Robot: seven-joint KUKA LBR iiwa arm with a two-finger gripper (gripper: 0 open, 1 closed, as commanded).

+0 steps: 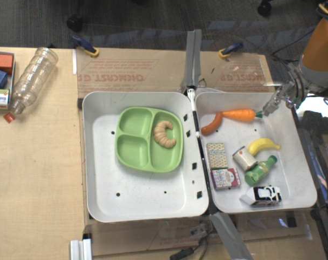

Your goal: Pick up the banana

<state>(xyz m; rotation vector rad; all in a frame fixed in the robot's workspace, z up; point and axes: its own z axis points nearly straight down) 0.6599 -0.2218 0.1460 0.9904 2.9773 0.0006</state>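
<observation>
I see the gripper [274, 105] over the right bin's [302, 161] far corner, but I cannot tell its fingers' state. The banana [263, 145] lies well below them, beside a green bottle [260, 170], untouched.

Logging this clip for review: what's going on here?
The arm's gripper sits over the right bin's far right corner, near the carrot's tip. The banana lies untouched mid-bin, beside a small can and green bottle. In the left bin, a green tray holds a croissant.
</observation>
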